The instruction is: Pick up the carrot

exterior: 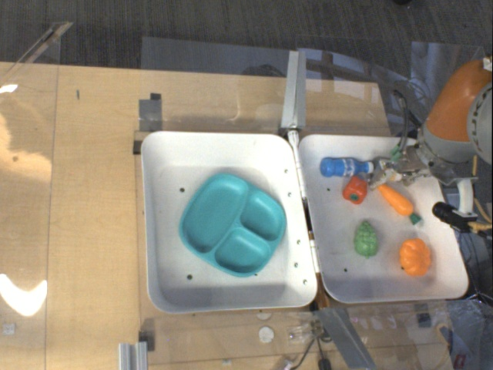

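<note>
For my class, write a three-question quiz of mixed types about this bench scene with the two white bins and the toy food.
1. True or false: the teal divided plate lies in the left bin.
2. Multiple choice: which item lies nearest the carrot in the right bin? A) the blue bottle B) the red pepper C) the orange pumpkin-like toy
3. Fill in: the green vegetable toy lies to the ____ of the pumpkin-like toy in the camera view.

Key: 1 true; 2 B; 3 left.
</note>
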`<state>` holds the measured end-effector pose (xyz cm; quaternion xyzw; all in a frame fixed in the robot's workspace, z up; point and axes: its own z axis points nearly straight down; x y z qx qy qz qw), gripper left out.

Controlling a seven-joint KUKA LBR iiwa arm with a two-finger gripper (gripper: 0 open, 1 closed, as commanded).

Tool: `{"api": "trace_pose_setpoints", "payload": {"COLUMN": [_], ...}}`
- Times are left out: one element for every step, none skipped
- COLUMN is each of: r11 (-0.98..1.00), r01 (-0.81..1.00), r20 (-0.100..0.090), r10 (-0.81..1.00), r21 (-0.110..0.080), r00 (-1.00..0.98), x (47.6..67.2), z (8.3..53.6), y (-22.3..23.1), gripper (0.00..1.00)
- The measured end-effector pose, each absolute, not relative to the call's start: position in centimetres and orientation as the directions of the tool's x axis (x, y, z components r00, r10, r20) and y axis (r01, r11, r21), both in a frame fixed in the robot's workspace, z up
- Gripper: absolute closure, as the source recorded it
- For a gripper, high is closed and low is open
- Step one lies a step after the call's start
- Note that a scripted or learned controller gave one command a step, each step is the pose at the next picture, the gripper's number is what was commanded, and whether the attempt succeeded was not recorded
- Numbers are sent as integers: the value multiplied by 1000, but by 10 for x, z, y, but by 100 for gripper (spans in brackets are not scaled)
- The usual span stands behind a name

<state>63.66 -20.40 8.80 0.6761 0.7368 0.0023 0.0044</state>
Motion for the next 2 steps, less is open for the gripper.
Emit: {"api": "trace_pose_setpoints", "payload": {"r11": [89,27], "r01": [996,1000], "r20": [-5,-2], "r10": [996,1000], "r21": [18,9], "r00": [-88,-27], "x": [640,646], "z": [102,194], "y": [-203,-146], "gripper": [100,100]}}
